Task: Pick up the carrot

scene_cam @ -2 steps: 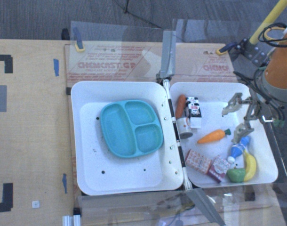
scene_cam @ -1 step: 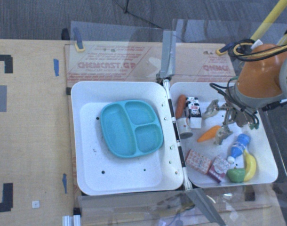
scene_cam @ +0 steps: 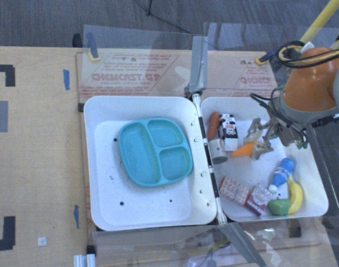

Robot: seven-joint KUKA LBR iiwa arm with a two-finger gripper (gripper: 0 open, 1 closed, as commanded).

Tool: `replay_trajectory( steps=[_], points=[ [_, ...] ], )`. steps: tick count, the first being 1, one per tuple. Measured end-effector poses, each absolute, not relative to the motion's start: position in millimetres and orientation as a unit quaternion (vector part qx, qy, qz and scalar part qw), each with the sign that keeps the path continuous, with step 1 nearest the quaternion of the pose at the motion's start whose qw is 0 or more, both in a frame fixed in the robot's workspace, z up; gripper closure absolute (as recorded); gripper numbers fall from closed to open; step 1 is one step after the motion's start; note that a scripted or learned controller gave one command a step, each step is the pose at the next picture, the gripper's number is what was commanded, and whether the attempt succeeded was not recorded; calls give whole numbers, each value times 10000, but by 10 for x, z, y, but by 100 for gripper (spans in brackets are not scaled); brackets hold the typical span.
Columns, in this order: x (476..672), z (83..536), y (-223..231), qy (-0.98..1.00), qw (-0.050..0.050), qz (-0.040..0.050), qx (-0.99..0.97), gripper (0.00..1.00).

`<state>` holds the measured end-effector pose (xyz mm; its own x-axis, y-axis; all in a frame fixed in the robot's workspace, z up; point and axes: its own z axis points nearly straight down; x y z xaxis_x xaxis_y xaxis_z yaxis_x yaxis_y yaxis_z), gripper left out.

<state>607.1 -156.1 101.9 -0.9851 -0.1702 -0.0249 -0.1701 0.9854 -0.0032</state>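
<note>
The carrot (scene_cam: 243, 149) is a small orange cone lying in the right bin (scene_cam: 317, 166), its thin tip pointing left. My gripper (scene_cam: 258, 139) hangs low over the middle of that bin, just right of the carrot. Its fingers stand apart, one finger (scene_cam: 253, 129) above the carrot and the other (scene_cam: 263, 148) at the carrot's thick end. The carrot's thick end touches or lies just under that lower finger, and the carrot seems to rest on the bin floor rather than being clamped.
Left of the carrot lie a red sausage (scene_cam: 214, 125), a cow-patterned carton (scene_cam: 229, 131) and a grey can (scene_cam: 218, 151). Pink packets (scene_cam: 234, 189), a blue bottle (scene_cam: 282, 173), a banana (scene_cam: 295, 197) and a green fruit (scene_cam: 279, 207) crowd the front. A teal divided plate (scene_cam: 155, 151) sits in the left bin (scene_cam: 103, 166).
</note>
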Motion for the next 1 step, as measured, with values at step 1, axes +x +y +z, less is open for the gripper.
replay_trajectory(
  steps=[1],
  points=[
    [6061, 1859, -1397, 9978, 48, 0, -657, 100]
  ],
)
